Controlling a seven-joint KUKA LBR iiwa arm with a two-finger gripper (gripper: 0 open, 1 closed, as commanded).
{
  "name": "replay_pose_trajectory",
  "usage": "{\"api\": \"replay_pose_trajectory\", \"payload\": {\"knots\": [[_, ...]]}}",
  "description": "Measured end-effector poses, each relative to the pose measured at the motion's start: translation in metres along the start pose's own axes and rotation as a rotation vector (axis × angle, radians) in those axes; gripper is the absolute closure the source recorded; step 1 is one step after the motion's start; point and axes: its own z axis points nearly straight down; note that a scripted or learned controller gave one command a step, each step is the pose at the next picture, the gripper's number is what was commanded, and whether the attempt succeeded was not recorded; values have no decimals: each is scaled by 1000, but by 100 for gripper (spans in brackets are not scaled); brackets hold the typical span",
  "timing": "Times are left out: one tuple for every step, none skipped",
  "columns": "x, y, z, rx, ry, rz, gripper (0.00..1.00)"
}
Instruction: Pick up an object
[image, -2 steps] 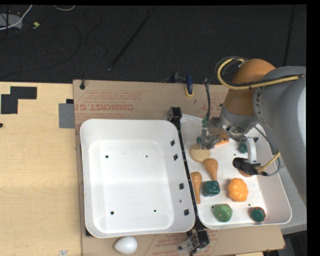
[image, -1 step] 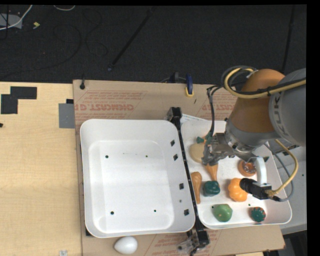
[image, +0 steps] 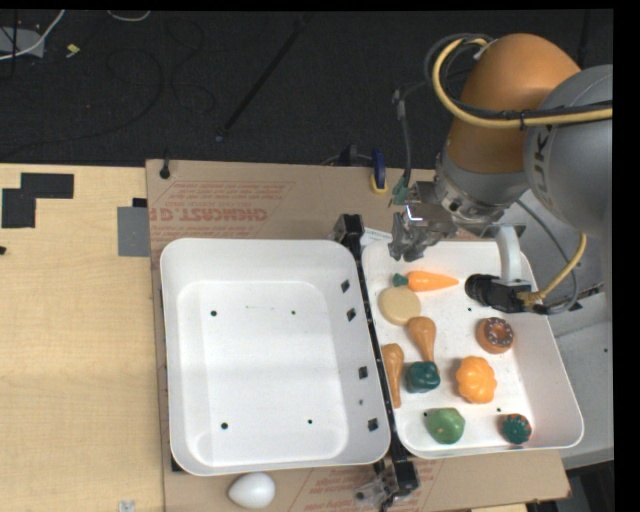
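Carrot (image: 432, 282) lies just below the gripper (image: 408, 243); whether its fingers are parted I cannot tell. Descend centred across the carrot's narrow width, clear of the cream disc (image: 399, 305) beside it.

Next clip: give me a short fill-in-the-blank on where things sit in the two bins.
1. The carrot lies in the ____ bin.
2. The tool hangs over that bin's ____ corner, beside the carrot.
3. The egg lies outside the left bin, past its ____ edge.
4. The donut lies ____ the pumpkin in the picture.

Missing words: right; top-left; bottom; above
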Motion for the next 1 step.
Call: {"api": "replay_pose_trajectory", "payload": {"knots": [[47,19,-26,9,0,1,100]]}}
